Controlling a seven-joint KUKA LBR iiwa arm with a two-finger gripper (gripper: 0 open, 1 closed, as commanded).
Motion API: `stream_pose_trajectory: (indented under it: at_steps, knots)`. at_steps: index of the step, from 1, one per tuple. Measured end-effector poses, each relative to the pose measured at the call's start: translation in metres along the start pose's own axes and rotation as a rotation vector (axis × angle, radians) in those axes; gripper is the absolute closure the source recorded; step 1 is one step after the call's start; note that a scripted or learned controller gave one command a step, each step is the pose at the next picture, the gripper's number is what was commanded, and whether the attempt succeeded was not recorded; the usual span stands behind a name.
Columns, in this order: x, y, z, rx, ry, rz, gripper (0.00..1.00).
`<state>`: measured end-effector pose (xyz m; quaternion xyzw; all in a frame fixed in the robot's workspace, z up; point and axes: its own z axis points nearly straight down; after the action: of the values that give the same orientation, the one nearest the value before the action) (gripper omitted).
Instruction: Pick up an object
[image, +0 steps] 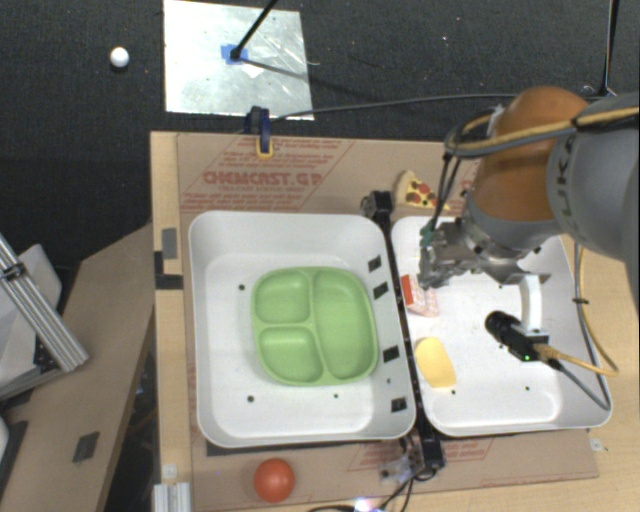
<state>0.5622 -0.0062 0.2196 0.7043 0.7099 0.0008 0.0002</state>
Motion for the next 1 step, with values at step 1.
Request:
stream_pose_trajectory:
  at_steps: [1]
  knots:
    - [0.0462,-0.013,-0.0091,0.001,0.002,-0.002,1.0]
